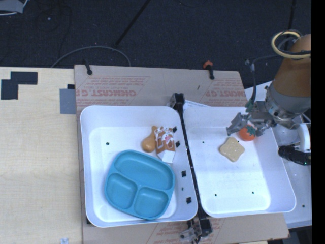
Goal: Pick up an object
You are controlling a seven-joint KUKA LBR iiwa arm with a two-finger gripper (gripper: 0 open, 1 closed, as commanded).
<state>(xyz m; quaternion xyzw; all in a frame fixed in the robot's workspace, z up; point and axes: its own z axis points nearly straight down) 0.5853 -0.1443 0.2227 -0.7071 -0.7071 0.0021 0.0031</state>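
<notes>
Now fingers (247, 128) straddle orange ball (248, 134) (right bin (238, 197)).

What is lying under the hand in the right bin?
Under the hand sits a small orange object, partly covered by it, so its full shape is hidden. A tan slice-shaped piece lies beside it on the right bin floor.

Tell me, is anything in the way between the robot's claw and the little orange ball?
Nothing visible. The gripper sits right at the small round orange object in the right white bin. The tan bread-shaped piece lies just beside, lower left, not between them.
</notes>
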